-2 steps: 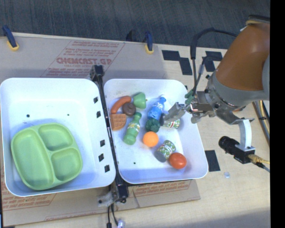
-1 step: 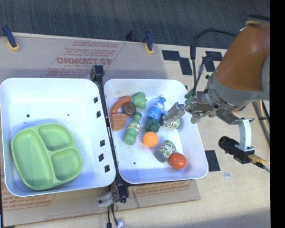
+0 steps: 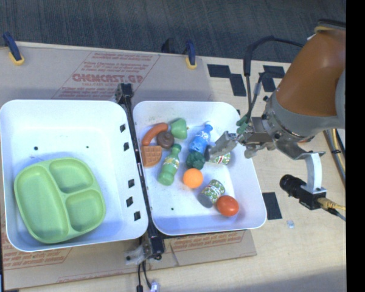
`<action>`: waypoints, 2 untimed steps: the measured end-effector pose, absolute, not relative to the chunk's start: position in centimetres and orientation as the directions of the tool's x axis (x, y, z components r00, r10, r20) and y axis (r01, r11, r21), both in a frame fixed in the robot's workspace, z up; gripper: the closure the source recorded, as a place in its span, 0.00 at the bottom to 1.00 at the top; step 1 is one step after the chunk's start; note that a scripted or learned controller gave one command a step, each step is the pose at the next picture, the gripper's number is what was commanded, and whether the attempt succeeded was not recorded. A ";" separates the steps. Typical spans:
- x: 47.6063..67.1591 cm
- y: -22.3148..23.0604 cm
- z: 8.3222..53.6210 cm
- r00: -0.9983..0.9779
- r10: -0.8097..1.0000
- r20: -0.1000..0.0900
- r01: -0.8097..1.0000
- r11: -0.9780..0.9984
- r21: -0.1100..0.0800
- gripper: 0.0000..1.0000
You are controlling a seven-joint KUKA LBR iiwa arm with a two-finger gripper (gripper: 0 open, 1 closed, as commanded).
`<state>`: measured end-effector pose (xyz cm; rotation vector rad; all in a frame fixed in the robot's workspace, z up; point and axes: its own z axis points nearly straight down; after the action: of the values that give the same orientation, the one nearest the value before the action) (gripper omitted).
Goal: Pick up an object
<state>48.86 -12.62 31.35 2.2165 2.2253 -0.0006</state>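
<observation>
The right bin holds several small toy foods. My gripper hangs low over the bin's right-middle part, reaching in from the right. Just under its tip lies a small green-labelled can, partly hidden by it. Left of the gripper are a blue bottle and a dark green item. An orange ball, a second can and a red tomato lie toward the front. No object is seen lifted.
Further left in the right bin lie a green pepper, an orange sausage, a brown round piece, a waffle-like piece and a green bottle. The left bin holds a green divided plate.
</observation>
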 end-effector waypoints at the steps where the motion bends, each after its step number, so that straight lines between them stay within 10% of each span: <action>1: 48.9 -12.6 31.3 -0.004 1.000 -0.001 1.000 0.004 0.000 0.00; 2: 48.9 -12.6 31.3 -0.004 1.000 -0.001 1.000 0.004 0.000 0.00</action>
<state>48.86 -12.62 31.35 2.2165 2.2253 -0.0006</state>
